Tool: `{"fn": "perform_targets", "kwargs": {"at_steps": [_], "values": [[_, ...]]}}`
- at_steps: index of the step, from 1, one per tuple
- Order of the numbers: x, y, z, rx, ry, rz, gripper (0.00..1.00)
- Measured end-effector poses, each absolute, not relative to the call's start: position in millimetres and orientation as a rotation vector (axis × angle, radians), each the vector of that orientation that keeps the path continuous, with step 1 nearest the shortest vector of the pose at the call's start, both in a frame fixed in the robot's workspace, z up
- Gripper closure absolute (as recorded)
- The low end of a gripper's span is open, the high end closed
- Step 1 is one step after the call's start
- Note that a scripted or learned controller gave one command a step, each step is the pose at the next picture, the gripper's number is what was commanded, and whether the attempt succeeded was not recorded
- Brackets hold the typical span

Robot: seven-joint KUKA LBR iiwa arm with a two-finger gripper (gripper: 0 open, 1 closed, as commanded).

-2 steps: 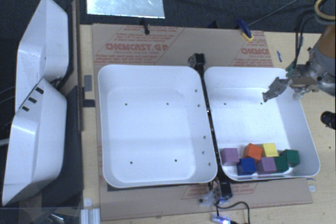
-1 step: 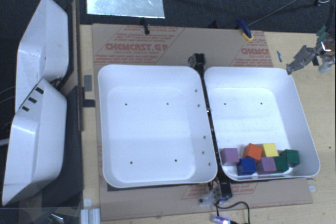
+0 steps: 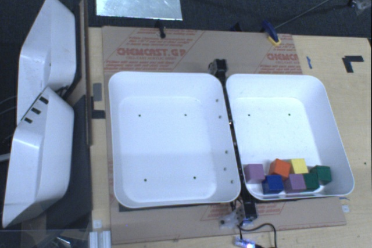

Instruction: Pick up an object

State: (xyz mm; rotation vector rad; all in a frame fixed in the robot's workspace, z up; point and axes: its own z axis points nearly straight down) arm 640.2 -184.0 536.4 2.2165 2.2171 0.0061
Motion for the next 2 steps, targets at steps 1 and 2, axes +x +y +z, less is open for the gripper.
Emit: {"fn": "perform_targets", "kwargs": {"at_steps": [1, 2], "values": [[649.7, -54, 537, 2.209, 2.234, 0.005, 0.00], [673.8, 35, 504, 2.214, 2.232, -0.001, 0.00]]}}
